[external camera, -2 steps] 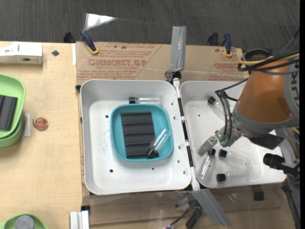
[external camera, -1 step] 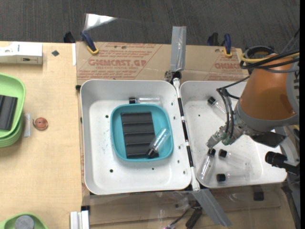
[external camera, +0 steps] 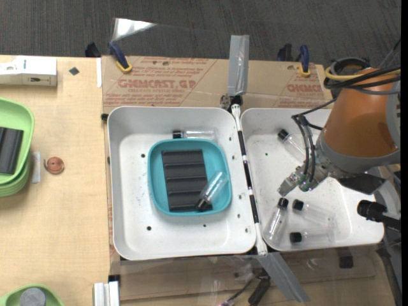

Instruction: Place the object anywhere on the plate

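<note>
Gripper (external camera: 294, 183) hovers over right bin (external camera: 357, 231), fingers' state unclear. It should centre on a vial (external camera: 275, 222) lengthwise before moving to teal plate (external camera: 156, 183).

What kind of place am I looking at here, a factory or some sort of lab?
Most likely a robotics test lab. A grey and orange arm reaches over two white bins on a plywood bench, with clear capped vials scattered in one and a teal plate in the other, backed by clamped cardboard.
</note>
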{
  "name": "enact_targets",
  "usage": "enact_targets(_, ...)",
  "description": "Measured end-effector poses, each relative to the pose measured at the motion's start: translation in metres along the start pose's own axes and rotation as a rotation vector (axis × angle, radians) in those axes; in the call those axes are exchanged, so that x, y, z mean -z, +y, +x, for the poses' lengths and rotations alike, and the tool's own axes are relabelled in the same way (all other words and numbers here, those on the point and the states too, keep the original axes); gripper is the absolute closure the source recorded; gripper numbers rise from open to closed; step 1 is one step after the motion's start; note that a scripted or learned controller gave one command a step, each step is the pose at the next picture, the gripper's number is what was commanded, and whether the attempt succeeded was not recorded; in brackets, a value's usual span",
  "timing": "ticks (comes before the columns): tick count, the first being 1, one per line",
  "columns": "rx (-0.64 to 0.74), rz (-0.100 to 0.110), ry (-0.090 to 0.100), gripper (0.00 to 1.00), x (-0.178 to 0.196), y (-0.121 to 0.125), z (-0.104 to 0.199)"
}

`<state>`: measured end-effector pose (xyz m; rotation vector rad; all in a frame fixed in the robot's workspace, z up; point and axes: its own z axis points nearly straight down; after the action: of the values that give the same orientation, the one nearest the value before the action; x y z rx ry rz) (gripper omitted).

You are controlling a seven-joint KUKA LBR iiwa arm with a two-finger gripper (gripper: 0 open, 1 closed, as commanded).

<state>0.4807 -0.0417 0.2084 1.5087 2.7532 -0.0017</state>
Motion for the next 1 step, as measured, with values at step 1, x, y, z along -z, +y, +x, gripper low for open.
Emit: enact_targets(1,0.313,0.000,0.003,1.00,-0.0175,0.0022,0.0081)
